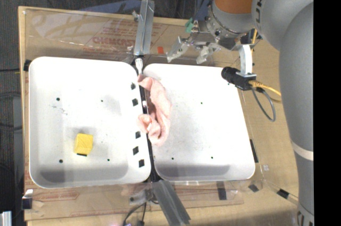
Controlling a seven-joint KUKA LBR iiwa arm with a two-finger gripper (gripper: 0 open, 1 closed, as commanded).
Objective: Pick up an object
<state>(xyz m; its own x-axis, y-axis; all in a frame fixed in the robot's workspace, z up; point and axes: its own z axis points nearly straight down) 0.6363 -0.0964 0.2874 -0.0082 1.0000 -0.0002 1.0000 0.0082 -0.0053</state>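
Note:
A crumpled pink cloth [157, 109] lies against the left wall of the right bin [224, 129], partly over the divider between the bins. A small yellow block [83, 144] rests in the left bin [69, 86], toward its front. My gripper [189, 54] hangs above the back rim of the right bin, well behind the cloth and far right of the block. It is open, with nothing between its fingers [175, 52].
A metal bar [142, 27] stands behind the seam between the bins. Black and yellow cables [250, 83] hang off the arm over the right bin's right rim. Cardboard [80, 33] lines the bench behind the bins.

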